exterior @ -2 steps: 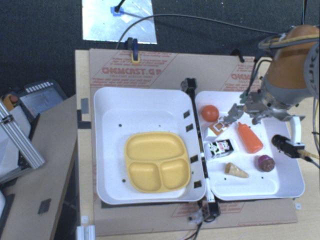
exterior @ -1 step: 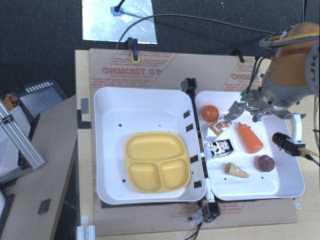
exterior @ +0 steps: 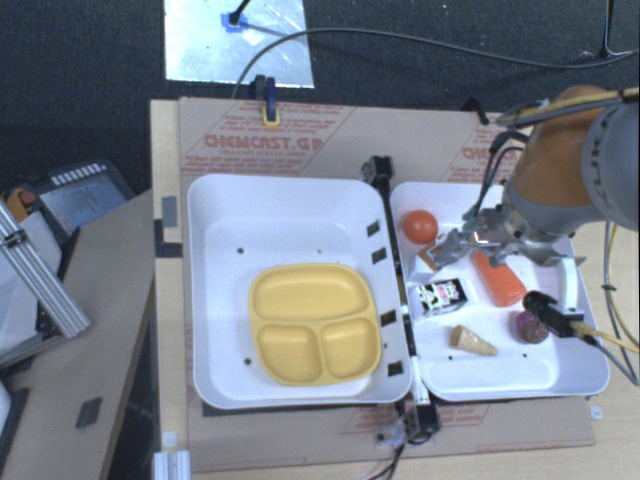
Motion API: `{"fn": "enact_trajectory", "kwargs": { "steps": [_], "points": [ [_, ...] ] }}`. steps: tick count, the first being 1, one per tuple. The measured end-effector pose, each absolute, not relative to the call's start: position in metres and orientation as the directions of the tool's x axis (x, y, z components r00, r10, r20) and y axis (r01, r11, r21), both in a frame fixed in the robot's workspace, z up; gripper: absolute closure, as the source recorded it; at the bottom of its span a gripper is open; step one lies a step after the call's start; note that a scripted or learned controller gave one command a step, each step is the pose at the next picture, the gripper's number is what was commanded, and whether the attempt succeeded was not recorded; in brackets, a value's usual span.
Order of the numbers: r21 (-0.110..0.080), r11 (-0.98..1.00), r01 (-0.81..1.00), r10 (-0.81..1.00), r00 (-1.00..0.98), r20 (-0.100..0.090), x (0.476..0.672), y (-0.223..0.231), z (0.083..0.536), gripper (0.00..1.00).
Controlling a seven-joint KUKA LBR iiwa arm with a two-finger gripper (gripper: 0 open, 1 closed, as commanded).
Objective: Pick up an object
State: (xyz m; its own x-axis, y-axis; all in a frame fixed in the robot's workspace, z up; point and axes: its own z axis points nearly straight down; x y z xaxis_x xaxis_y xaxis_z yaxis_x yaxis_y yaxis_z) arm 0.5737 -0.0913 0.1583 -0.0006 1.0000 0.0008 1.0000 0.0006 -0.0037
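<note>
Right bin [exterior: 575, 368]: gripper [exterior: 462, 244] beside orange ball [exterior: 420, 226]

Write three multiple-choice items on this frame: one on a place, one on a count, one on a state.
1. Where does the yellow tray lie?
A. left bin
B. right bin
C. on the bench outside the bins

2. How many compartments has the yellow tray?
A. two
B. three
C. five

3. How does the gripper stand?
A. low over the right bin
B. over the left bin
C. above the cardboard behind the bins

Key: 1 A, the tray rests inside the left bin. 2 B, one long and two small hollows. 3 A, it hangs beside the orange ball.
</note>
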Motion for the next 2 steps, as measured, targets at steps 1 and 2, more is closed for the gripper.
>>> {"fn": "enact_trajectory", "kwargs": {
  "steps": [1,2],
  "points": [
    [0.001,0.0,1.0,1.0,0.0,0.003,0.5765,-0.1005,0.1129,0.0],
    [0.017,0.002,1.0,1.0,-0.002,0.0,0.5817,-0.1,0.1064,0.0]
  ]
}}
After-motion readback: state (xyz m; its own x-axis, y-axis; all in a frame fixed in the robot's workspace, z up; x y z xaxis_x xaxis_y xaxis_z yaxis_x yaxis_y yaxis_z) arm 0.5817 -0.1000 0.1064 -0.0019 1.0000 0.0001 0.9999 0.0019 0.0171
